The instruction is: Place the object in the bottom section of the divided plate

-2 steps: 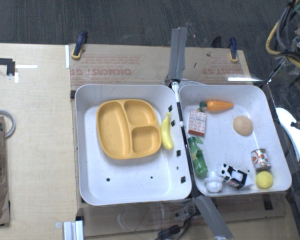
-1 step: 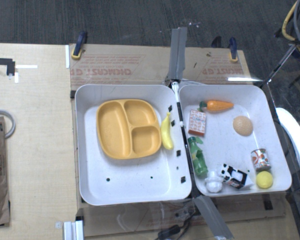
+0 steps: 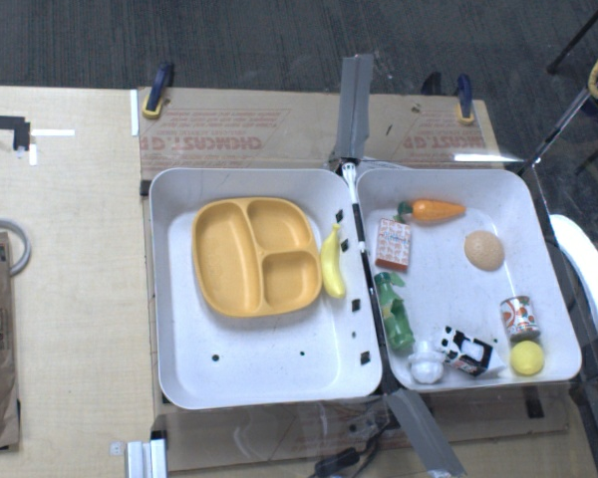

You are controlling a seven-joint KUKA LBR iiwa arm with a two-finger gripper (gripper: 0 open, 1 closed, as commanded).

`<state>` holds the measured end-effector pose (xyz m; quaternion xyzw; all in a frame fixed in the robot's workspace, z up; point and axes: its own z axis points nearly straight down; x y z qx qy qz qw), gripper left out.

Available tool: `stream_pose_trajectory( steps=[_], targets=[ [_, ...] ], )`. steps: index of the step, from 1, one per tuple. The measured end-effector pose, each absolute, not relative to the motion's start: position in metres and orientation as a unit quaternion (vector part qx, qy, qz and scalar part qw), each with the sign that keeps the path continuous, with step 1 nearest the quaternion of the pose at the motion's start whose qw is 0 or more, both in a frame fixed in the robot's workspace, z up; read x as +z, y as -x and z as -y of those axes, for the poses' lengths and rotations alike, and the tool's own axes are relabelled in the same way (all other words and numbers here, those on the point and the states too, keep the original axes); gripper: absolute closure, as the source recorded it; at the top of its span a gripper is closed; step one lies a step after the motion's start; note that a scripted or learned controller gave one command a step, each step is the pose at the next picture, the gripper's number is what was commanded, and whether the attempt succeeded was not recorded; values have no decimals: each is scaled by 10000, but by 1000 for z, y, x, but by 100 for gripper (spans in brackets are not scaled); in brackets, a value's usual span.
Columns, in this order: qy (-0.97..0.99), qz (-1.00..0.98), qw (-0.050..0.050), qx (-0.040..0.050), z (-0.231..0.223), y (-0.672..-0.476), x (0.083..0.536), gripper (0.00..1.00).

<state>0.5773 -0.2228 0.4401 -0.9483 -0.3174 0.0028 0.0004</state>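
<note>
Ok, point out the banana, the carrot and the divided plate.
banana [image 3: 332, 263]: camera view, middle of the peel.
carrot [image 3: 439, 210]: camera view, orange body.
divided plate [image 3: 217, 259]: camera view, floor of the large left section.

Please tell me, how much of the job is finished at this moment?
Done: nothing visible. The yellow divided plate in the left bin has nothing in any section. In hand: nothing. The banana lies beside the plate's right rim, outside it. Left: the whole job. An object, such as the carrot in the right bin, must still be picked and placed in the bottom section.
</note>
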Motion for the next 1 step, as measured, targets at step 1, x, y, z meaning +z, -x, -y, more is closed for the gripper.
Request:
stream_pose_trajectory(
  steps=[1],
  targets=[
    [9442, 3293, 8, 28, 180, -648, 335, 100]
  ],
)
